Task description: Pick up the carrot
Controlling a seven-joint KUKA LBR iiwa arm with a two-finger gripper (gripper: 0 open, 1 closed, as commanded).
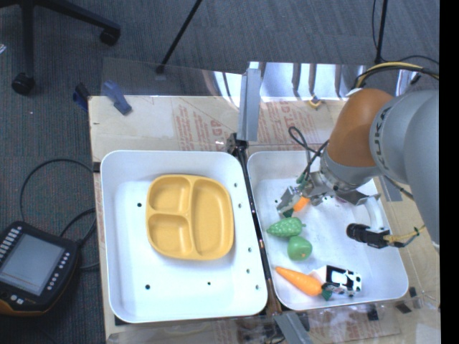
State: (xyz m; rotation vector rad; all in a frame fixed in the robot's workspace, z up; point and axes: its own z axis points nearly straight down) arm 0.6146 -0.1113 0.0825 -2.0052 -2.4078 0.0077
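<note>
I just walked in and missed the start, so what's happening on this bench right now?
A grey and orange robot arm reaches into the right bin, its gripper low near the bin's back left, where something small and orange sits at its tip. The carrot lies apart from it near the front edge, beside a black and white toy. Two green toy foods lie between. The left bin holds a yellow divided plate.

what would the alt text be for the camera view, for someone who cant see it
A grey arm's gripper hovers low in the right bin near a small orange piece, while the carrot lies at the bin's near edge. The left bin holds a yellow divided plate.
</note>
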